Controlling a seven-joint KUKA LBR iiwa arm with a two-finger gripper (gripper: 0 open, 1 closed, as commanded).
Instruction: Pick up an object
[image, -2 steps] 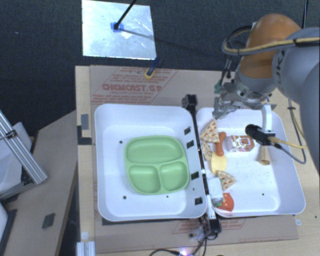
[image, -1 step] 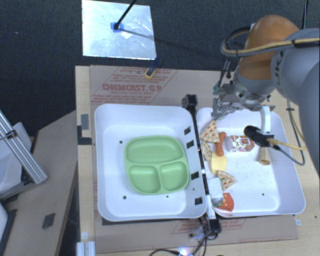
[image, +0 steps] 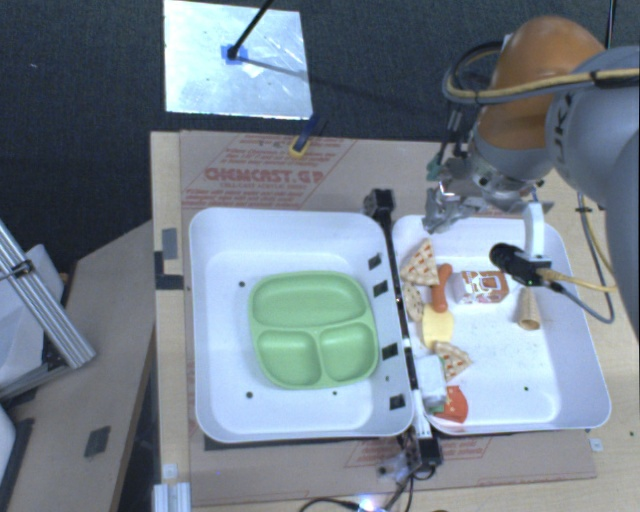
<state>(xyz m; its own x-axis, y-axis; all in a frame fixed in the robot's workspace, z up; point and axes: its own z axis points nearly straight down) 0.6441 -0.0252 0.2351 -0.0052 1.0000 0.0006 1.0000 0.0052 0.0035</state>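
My gripper (image: 441, 214) hangs over the far left corner of the right bin (image: 575, 375), with nothing visibly held in it. Just below it lies a waffle-like wedge (image: 419, 264). Beside that are an orange carrot-shaped toy (image: 441, 286) and a small white carton (image: 482, 288). A yellow block (image: 436, 326), a pizza slice (image: 452, 358) and a red tomato piece (image: 456, 404) run along the bin's left wall. Right of the carton lies a tan cone (image: 528, 309).
The left bin (image: 215, 300) holds a green divided plate (image: 312, 328). A black divider (image: 392, 300) runs between the two bins. A shiny sheet (image: 238, 60) lies beyond the bench, and the grey arm (image: 590, 120) comes in from the upper right.
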